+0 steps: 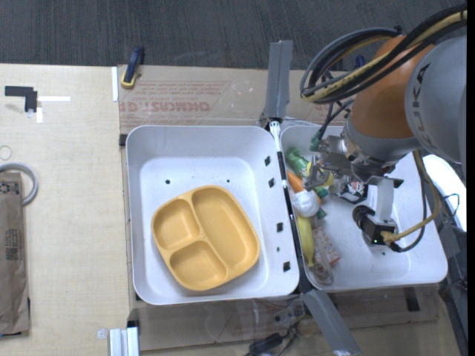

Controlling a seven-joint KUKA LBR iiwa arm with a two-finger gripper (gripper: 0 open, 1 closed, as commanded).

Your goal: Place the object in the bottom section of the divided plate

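Objects heaped along left wall of right bin — small, light, mixed soft and stiff, judged slippery; white rounded item best taken across middle. Gripper above heap, finger state not discernible. Divided plate in left bin, bottom section unfilled.

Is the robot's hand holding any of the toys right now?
I can't tell. The gripper is down over the toy pile in the right bin, and the arm hides it.
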